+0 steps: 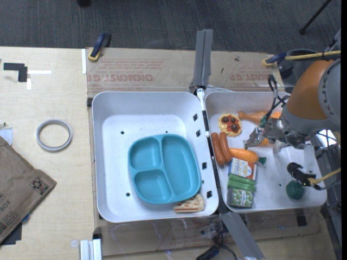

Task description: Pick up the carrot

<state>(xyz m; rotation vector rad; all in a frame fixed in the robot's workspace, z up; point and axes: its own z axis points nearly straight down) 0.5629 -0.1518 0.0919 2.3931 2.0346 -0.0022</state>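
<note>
Carrot (pixel 243 155) lies in the right bin (pixel 271 200), orange with a green stub at its right end, hemmed by sausages (pixel 219 147) on its left and a small carton (pixel 242 169) just below. Grasp not yet made — the pincer (pixel 255 141) hovers just above the carrot's upper right, though I cannot tell how wide it stands. Open room lies rightward — the bin's divider wall crowds the left.

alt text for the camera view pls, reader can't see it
The gripper hangs low in the right bin, just above the carrot, which lies beside hot dogs, a small pizza and a green packet. The left bin holds a blue divided plate.
</note>
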